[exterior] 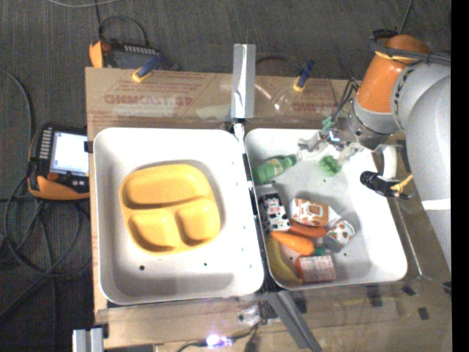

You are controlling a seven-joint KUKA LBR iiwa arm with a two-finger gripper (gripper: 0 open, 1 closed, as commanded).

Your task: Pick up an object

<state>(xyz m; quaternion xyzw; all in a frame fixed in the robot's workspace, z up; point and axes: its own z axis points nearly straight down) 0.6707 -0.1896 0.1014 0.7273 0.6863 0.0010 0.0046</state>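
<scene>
A robotics lab: loose cables [22, 218] on carpet, teach pendant [62, 163] beside a cardboard-topped bench [168, 97].

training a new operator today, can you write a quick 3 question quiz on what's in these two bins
1. True or false: the yellow divided tray lies in the left bin.
2. Which item lies nearest the gripper? A) green bottle B) small green object C) banana
3. Fill in: the orange carrot lies in the ___ bin.

Key
1. True.
2. B, the small green object sits just below the gripper in the right bin.
3. Right.
</scene>
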